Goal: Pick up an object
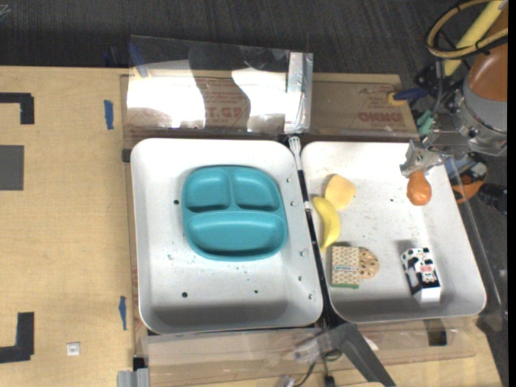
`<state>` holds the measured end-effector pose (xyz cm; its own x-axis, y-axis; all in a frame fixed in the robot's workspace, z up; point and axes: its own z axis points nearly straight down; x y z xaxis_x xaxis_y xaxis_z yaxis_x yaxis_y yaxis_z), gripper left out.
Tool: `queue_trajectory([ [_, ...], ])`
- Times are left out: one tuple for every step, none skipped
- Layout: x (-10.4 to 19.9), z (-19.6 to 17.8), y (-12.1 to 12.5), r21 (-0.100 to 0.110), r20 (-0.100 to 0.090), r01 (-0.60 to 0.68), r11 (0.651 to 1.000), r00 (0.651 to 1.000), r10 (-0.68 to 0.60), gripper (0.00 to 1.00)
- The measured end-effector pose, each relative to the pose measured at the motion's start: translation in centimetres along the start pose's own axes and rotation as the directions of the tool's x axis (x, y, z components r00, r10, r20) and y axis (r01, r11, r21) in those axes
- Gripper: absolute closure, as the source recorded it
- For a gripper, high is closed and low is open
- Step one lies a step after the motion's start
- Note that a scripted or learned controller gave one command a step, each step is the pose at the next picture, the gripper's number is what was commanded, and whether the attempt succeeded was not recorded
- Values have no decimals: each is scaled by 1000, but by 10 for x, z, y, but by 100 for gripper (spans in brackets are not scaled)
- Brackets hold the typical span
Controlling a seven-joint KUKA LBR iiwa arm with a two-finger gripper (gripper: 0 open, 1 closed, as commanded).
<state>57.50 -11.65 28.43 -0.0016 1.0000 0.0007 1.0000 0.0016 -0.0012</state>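
Hovering claw [422, 161] at the right bin's [387, 301] 2 o'clock, touching the orange ball [418, 189]; I can't tell its state. Ball may roll off.

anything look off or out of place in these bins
Nothing spilled or broken. The teal divided plate sits flat in the left bin. In the right bin, the banana lies hard against the dividing wall, and an orange object sits right under the gripper.

Orange egg-shaped object [418, 189] at right bin's [379, 293] far edge
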Motion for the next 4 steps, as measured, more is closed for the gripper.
queue_trajectory([
  [-43,118,78,7,-2,181,983,984,-181,0],
  [-65,196,64,-7,3,179,984,984,-179,0],
  [-65,185,65,-11,4,179,984,984,-179,100],
  [66,72,35,-14,-1,141,990,990,-141,100],
])
